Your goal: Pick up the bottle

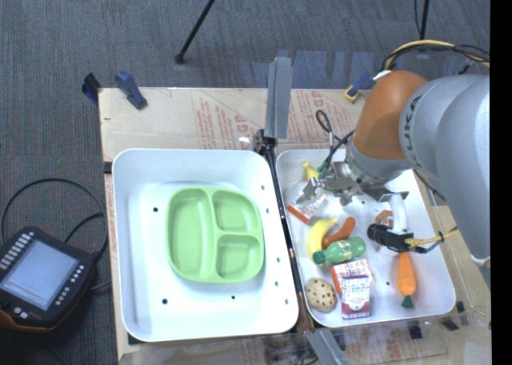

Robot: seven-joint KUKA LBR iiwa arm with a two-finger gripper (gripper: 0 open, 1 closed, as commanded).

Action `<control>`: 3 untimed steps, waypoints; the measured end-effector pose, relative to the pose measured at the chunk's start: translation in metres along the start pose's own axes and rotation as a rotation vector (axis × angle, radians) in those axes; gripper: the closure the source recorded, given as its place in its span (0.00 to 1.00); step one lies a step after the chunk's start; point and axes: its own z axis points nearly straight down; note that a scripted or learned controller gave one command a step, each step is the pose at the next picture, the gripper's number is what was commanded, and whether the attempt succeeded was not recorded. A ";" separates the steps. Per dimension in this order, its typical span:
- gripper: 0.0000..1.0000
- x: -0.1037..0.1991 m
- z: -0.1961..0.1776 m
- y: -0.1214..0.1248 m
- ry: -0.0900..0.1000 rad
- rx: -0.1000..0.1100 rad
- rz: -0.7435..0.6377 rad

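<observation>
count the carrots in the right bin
1. The carrot lies near the right bin's right wall, beside the carton. An orange-red piece left of the banana is too small to name. The arm may hide more.

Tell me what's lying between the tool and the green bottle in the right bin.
In the camera view, the banana and a reddish sausage-shaped toy lie between the tool and the bottle, both just above the bottle.
</observation>
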 end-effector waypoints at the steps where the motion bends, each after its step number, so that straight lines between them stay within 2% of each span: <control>1: 0.00 -0.001 -0.001 -0.050 0.002 -0.005 -0.050; 2: 0.00 0.004 0.000 -0.128 0.002 -0.005 0.043; 3: 0.00 -0.002 0.001 -0.124 0.007 0.001 0.047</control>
